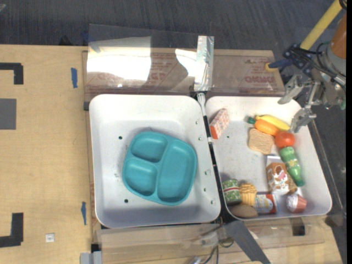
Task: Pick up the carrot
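The carrot (264, 126), orange with a green stub at its left end, lies in the upper part of the right bin (236, 164). It sits against a yellow banana (276, 121) and just above a tan slice of bread (260, 142). My gripper (295, 108) hangs over the bin's upper right corner, to the right of and slightly above the carrot, apart from it. Its fingers (301, 119) are spread open with nothing between them.
A red tomato (284, 139) and a green cucumber (291, 164) lie right of the carrot. A red-and-white carton (219, 122) sits at the bin's left wall. Several toy foods crowd the near edge. A teal divided plate (159, 166) rests in the left bin (104, 125).
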